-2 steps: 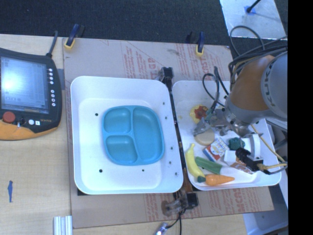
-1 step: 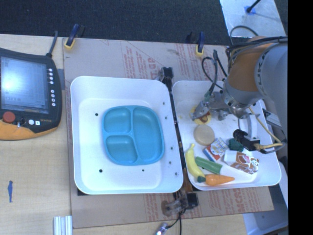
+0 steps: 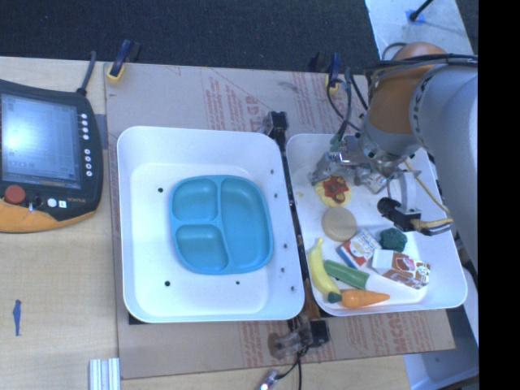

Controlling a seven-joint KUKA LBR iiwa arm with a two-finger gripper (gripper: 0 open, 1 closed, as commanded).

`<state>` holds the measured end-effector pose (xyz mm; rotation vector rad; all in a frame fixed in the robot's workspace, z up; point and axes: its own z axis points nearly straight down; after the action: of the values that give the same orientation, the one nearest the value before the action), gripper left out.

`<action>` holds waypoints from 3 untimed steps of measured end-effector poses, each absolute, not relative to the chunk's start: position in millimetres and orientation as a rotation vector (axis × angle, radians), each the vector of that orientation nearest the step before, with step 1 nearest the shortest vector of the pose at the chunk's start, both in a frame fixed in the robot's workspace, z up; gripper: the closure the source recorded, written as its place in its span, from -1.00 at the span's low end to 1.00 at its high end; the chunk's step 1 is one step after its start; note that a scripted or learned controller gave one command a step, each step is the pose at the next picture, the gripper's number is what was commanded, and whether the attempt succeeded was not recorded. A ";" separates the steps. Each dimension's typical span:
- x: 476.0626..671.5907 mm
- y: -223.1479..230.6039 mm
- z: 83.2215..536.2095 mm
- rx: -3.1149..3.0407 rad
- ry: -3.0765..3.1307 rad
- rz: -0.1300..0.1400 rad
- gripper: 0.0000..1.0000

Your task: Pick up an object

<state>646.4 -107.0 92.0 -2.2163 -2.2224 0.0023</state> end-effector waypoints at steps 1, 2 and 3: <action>656.5 -99.7 92.3 -2.217 -2.224 0.001 -1.00; 629.1 -105.1 91.7 -2.215 -2.225 0.006 -1.00; 630.9 -106.3 105.0 -2.216 -2.229 0.003 1.00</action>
<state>630.9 -106.3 105.0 -2.2158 -2.2294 0.0035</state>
